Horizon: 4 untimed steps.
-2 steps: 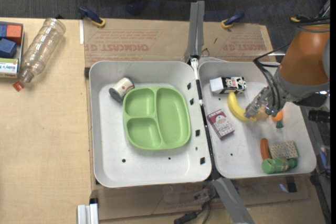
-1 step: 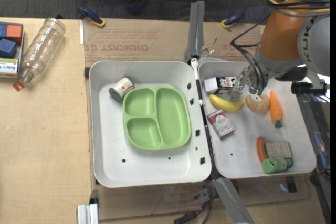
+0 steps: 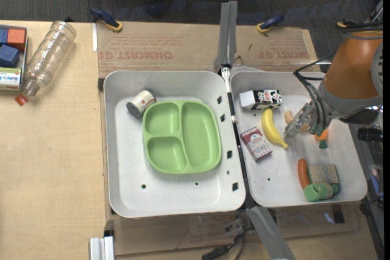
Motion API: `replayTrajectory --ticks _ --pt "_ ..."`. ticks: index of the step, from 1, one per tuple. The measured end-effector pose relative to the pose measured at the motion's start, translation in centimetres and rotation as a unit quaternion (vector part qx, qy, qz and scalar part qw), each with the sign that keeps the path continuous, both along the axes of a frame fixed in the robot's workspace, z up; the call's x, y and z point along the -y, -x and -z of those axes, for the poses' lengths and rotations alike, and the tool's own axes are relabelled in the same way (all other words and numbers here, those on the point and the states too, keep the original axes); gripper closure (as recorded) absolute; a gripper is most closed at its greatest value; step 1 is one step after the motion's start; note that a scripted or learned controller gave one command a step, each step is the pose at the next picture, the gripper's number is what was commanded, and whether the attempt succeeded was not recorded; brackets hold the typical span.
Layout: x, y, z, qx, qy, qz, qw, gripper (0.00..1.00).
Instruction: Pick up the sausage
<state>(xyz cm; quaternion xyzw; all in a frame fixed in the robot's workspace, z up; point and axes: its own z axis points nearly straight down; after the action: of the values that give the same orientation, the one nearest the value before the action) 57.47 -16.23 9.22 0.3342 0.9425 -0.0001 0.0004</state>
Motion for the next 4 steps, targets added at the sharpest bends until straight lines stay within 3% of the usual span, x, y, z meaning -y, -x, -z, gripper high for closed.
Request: replayTrajectory --ticks 1,2,3,4 --pt "0.0 0.0 0.0 0.0 -0.0001 0.0 1.0 0.0" --pt "-0.2 -2.9 -0.1 0.002 0.0005 -0.105 0.9945 0.0" --pt "-0.8 -6.5 -0.2 0.003 0.001 -0.328 0.9445 0.0" --pt "-0.7 -6.6 -1.2 0.006 0.0022 -0.326 0.9453 1.0"
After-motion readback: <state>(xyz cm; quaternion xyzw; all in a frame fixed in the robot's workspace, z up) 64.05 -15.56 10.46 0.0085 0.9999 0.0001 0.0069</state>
